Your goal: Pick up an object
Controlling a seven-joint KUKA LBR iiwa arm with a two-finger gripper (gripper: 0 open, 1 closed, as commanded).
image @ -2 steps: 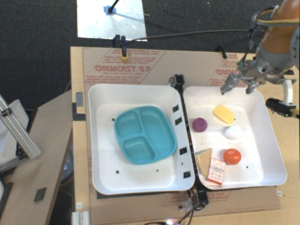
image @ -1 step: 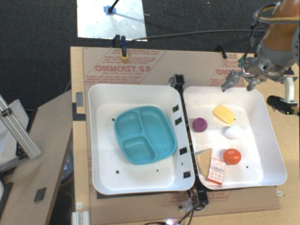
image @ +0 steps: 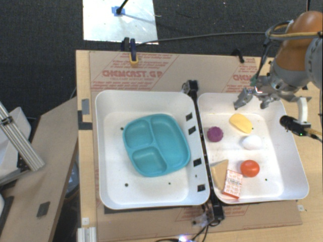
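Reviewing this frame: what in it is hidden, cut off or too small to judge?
- Gripper: small and dark over the right bin's far rim; its height above the bin is unclear from the slanted camera view.
- Arm: cut off by the right edge.
- Red-and-white packet: print too small to read.
- Tan wedge: partly covered by the packet.

- A robot lab: two white bins (image: 151,97) clamped onto a cardboard-covered bench (image: 151,69), left of the gripper (image: 255,99).
- Loose cables (image: 202,34) behind it.
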